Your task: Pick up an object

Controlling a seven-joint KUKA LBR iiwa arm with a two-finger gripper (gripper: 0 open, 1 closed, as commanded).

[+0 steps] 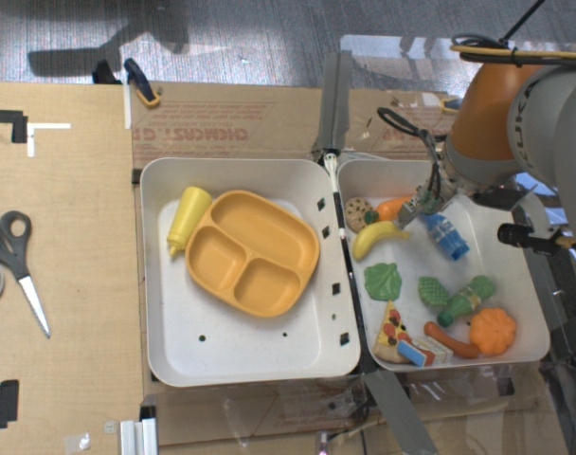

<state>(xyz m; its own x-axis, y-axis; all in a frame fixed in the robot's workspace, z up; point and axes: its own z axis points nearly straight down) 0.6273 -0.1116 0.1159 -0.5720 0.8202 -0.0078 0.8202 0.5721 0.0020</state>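
Reaching into the right bin (534, 282), your gripper (423, 204) hangs just above the banana (375, 238); whether it grips anything, you cannot tell. Go straight down, squeeze gently, then lift slowly.

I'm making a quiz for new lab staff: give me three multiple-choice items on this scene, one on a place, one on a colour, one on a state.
1. Where does the divided tray lie?
A. left bin
B. right bin
C. on the cardboard

2. What colour is the bottle beside the tray?
A. blue
B. yellow
C. green

3. Where is the gripper?
A. over the left bin
B. above the scissors
C. over the right bin

Answers:
A: the tray lies in the left bin.
B: the bottle is yellow.
C: the gripper hangs over the right bin, near the banana.
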